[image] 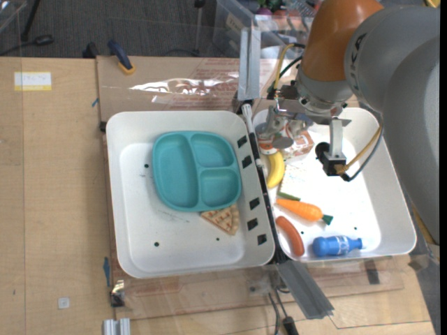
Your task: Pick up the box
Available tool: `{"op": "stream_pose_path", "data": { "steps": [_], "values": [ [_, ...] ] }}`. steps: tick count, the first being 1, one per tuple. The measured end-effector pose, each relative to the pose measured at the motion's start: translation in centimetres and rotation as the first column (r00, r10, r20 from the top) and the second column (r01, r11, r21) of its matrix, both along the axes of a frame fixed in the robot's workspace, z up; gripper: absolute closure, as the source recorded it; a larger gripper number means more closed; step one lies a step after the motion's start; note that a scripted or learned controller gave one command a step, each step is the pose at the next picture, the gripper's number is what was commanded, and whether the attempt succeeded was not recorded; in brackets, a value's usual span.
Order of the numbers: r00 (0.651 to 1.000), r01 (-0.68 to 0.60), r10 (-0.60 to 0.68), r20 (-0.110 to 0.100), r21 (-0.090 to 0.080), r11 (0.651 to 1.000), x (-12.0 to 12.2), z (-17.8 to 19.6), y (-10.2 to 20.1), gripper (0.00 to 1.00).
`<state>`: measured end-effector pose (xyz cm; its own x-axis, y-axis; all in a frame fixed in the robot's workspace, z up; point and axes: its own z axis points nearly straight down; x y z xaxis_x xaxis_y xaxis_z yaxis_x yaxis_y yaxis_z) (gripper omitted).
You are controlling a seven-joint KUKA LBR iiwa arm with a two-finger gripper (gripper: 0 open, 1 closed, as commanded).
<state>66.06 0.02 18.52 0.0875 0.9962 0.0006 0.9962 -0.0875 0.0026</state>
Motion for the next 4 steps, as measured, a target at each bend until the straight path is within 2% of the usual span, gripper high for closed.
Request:
{"op": "stream_pose_path", "data": {
  "steps": [1,2,3,4],
  "values": [
    [1.0,-0.005,0.005,-0.006,0.001,1.0,-5.0,2.4,6.4,1.0],
    [0.998,-0.068,0.068,0.003,0.004,0.998,-9.1,-7.9,12.1,1.0],
    [0.997,-0.074,0.074,-0.002,0.0,0.997,-10.8,-3.2,19.2,1.0],
    [0.995,-0.103,0.103,0.005,0.001,0.995,-6.7,-8.8,22.1,1.0]
  ]
}}
